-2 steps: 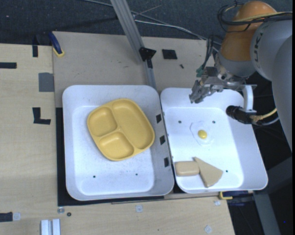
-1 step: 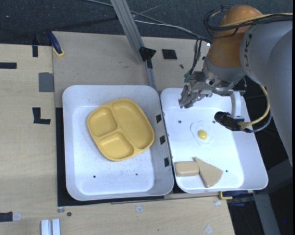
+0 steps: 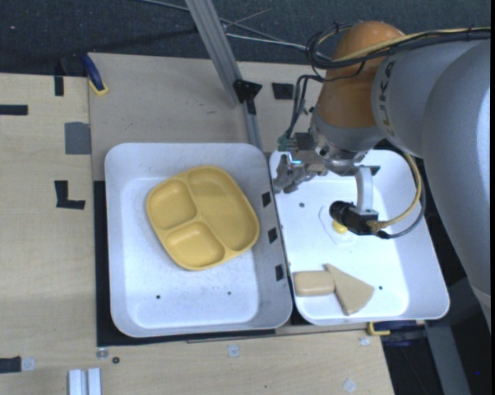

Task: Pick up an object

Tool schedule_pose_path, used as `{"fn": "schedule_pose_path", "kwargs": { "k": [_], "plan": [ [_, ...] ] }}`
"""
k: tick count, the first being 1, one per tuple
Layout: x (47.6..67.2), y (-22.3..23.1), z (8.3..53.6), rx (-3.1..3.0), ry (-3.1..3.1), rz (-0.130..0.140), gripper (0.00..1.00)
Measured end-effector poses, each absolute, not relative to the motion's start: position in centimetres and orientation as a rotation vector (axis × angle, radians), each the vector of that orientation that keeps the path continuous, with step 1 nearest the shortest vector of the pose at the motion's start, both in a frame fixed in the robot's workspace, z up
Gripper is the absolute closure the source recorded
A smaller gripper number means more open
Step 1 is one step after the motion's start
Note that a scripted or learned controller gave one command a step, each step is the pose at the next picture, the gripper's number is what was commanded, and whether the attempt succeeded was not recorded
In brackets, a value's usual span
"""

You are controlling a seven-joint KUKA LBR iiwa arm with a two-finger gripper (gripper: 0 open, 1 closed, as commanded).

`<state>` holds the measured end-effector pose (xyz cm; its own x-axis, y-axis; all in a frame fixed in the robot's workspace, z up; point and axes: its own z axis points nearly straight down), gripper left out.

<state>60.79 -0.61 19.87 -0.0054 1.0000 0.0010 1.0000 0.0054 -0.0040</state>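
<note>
A yellow divided plate [image 3: 202,216] lies in the left bin [image 3: 128,303], toward its back. In the right bin [image 3: 412,299] a tan rectangular block [image 3: 312,283] and a tan wedge [image 3: 351,290] lie side by side at the front edge. A small yellow piece [image 3: 340,227] sits mid-bin, partly covered by a black fitting on the arm's cable. My gripper [image 3: 290,174] hangs over the back left corner of the right bin, near the wall between the bins, with nothing seen in it.
The grey arm with its orange band [image 3: 358,64] covers the back right of the right bin. A slanted metal pole [image 3: 223,56] rises behind the bins. Black and yellow cables loop over the right bin's middle.
</note>
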Motion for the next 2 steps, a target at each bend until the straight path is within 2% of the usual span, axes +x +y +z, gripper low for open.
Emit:
{"fn": "schedule_pose_path", "kwargs": {
  "k": [2],
  "plan": [
    [57.0, 10.2, 19.2, -2.211, -2.226, 0.004, 1.0]
  ]
}}
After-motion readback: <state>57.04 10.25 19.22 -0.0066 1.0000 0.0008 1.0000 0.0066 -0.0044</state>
